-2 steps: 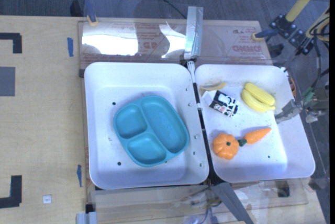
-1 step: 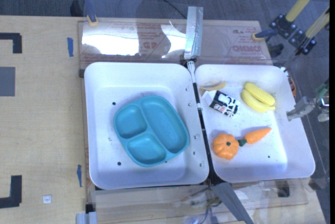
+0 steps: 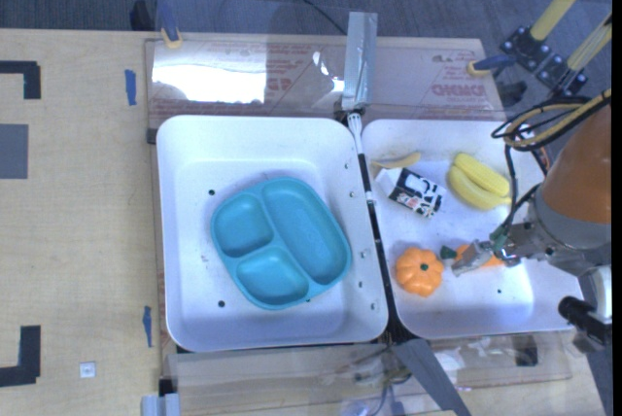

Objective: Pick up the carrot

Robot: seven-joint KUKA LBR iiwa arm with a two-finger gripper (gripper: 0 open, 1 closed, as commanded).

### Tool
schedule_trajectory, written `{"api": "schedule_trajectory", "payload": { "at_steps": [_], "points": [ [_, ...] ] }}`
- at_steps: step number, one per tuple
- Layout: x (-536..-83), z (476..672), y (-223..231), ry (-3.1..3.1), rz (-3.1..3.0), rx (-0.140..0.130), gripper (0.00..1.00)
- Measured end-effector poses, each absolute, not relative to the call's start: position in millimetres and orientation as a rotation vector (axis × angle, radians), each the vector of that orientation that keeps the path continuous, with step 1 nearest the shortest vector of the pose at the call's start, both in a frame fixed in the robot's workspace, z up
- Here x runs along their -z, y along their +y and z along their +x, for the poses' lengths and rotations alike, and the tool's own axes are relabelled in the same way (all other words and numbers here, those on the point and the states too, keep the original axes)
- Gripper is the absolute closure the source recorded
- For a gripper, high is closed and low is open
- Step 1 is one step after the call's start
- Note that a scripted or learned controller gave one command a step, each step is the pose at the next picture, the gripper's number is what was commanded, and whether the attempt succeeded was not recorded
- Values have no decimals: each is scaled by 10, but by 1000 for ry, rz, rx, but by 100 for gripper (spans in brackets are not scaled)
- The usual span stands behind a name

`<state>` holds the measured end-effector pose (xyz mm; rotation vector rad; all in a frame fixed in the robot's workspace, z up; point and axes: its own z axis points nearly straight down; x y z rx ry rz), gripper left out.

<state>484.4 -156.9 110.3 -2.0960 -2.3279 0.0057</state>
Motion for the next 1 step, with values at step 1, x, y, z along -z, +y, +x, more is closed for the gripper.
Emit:
{"api": "schedule_trajectory", "payload": {
  "at_steps": [1],
  "points": [
    [-1231, 4870, -1597, -2332, -2107, 1, 100]
  ]
}}
